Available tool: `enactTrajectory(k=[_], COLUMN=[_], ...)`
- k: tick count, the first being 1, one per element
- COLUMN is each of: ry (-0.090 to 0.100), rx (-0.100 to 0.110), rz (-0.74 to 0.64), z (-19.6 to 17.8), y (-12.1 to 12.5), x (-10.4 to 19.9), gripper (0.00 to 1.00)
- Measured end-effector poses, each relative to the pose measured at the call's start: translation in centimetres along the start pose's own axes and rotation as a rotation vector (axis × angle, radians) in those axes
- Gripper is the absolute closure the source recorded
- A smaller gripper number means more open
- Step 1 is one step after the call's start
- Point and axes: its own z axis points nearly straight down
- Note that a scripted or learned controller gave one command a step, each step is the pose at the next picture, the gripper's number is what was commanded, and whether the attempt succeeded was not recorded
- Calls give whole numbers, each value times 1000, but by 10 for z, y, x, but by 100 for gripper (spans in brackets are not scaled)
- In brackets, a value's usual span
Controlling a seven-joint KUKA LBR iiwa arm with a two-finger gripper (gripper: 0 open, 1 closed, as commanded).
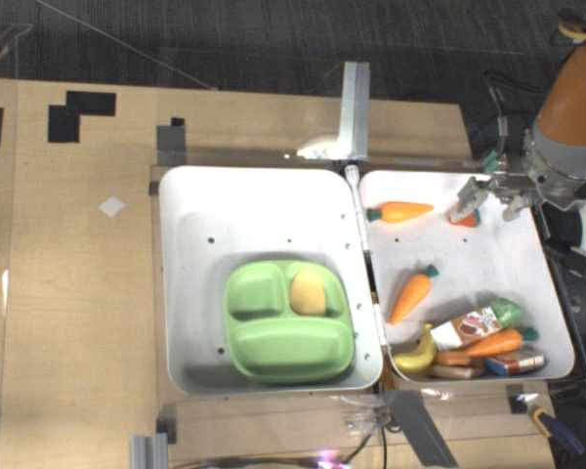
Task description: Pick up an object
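Observation:
My gripper (489,203) hangs over the far right corner of the right bin (527,262), open, its two fingers spread apart with nothing between them. A small orange-red piece (464,220) lies just under the left finger (468,199). To its left an orange carrot (401,211) lies along the bin's far edge. A second carrot (410,296) lies tilted in the middle of the bin. At the near side sit a banana (417,355), a small carton (472,326), another carrot (494,343) and a green item (507,311), piled together.
The left bin (190,262) holds a green divided plate (249,355) with a yellow round fruit (310,292) in its right compartment. A metal post (355,115) rises behind the ridge between the bins. Cables run along the bench's right side.

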Motion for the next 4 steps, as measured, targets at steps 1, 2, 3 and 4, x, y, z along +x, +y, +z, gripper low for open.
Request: enactTrajectory(k=[1, 2, 3, 4], ry=[-2, 8, -2, 0], rx=[0, 2, -11, -4], rz=[-34, -25, -31, 7], z=[47, 125, 112, 10], y=[65, 67, 70, 57], x=[-30, -52, -54, 14], gripper=[0, 0, 100, 100])
